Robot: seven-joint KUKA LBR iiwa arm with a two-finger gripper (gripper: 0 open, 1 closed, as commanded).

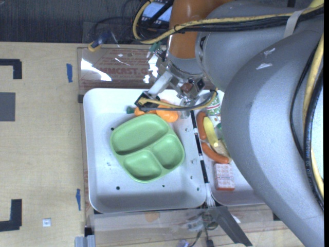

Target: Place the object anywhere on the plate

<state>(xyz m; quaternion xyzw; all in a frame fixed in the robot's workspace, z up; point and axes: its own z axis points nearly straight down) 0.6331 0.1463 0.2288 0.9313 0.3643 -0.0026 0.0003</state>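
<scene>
— Wooden bench [41, 138], two white bins side by side, and the big grey arm [267, 112] leaning in over both. Where's the thing it's meant to place?

— See the orange object [168, 116] in the left bin [100, 153]? It lies against the far rim of the green plate [146, 138], right at the edge. From here I can't say whether it rests on the rim or just beside it.

— And the gripper [180, 94]?

— Low over that same spot, just above the orange object. I can't tell whether it is open or closed, or whether it has anything; the wrist blocks my view.

— So what would make this step go well?

— I'd judge it needs a clean hold first, then a short carry toward us, over the rim and above one of the plate's three compartments. They all look bare, so any would do. Release low, so the piece doesn't roll back off the edge.

— Any hazards?

— The plate sits loose in the bin, so a nudge on its rim could shove it. The right bin [231, 195] is crowded too, with a yellow piece [208, 127] and a red packet [224, 176], but those are well apart from the plate.
</scene>
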